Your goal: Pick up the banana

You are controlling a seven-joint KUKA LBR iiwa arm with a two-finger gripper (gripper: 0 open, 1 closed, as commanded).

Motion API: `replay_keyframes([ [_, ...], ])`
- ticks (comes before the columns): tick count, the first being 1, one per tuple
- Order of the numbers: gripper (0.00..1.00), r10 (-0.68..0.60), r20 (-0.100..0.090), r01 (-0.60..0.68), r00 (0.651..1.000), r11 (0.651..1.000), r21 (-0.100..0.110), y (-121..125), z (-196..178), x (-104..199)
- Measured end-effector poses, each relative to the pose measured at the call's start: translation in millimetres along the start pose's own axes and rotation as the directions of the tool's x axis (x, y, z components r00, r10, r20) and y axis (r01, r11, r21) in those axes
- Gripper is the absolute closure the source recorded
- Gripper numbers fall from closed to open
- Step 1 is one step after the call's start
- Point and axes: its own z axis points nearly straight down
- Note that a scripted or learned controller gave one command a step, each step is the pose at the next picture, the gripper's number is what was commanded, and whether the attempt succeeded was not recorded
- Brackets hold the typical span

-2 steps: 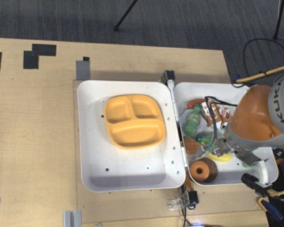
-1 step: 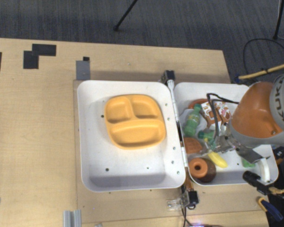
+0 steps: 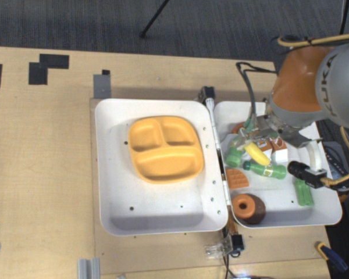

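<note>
Banana [image 3: 256, 154]: we find it in the right bin [image 3: 331, 214], upper-left part, long axis running upper-left to lower-right, lying across a green bottle [image 3: 266, 170]. Gripper [image 3: 260, 133] hangs just above it in frame, touching or nearly so. Finger state we cannot tell. Brown donut [image 3: 248, 208] sits below; orange divided tray [image 3: 164, 148] sits in left bin [image 3: 113, 214].

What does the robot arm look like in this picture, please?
The arm is grey, rounded and bulky, with a broad orange band above the wrist. Black letters mark the grey shell. Black and yellow cables run along it. The gripper is a small metallic assembly.
</note>
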Motion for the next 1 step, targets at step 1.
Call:
replay_keyframes([
  [1,1.00,-0.058,-0.002,0.058,0.998,0.998,0.004,-56.3,1.0,90.6],
])
